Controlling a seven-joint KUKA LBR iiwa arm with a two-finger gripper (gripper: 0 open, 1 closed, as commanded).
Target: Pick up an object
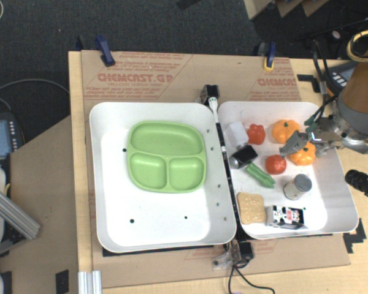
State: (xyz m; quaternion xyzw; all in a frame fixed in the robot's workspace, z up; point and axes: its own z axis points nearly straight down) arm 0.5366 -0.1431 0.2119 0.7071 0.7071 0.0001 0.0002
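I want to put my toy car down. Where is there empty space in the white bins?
The left bin has bare floor in front of and beside the green divided plate. The right bin is crowded: oranges, tomatoes, a cracker and the tool fill it, leaving only a strip by its right rim.

The bench was topped with a brown cardboard sheet printed in red lettering, held at its far edge by a blue clamp toward the left and another clamp (blue with a yellow part) toward the right. Directly on the sheet lay two shallow white bins touching along their inner edges: the left bin and the right bin. A small black clip sat at the far end of their seam.
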